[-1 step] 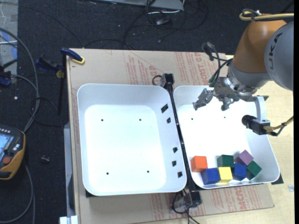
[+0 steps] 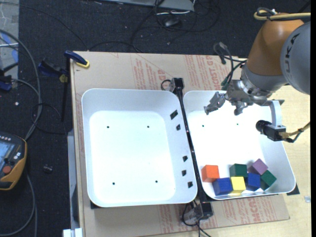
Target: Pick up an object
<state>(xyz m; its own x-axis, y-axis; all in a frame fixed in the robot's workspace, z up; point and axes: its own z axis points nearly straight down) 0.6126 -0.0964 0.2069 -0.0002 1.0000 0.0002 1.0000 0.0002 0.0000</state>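
Several small coloured blocks lie along the front wall of the right bin [image 2: 242, 132]: an orange block [image 2: 211, 172], a blue block [image 2: 222, 185], a yellow block [image 2: 238, 183], a dark green block [image 2: 239, 170], a purple block [image 2: 258, 167], another blue one [image 2: 253, 180] and another green one [image 2: 268, 178]. My gripper [image 2: 226, 105] hangs over the back part of the right bin, well behind the blocks. Its two fingers are spread apart with nothing between them.
The left bin [image 2: 131, 147] stands beside the right one, separated by a dark divider with clips. A small black camera unit [image 2: 269, 129] sticks out from the wrist over the right bin. Cables and a clamp lie around the bench's back edge.
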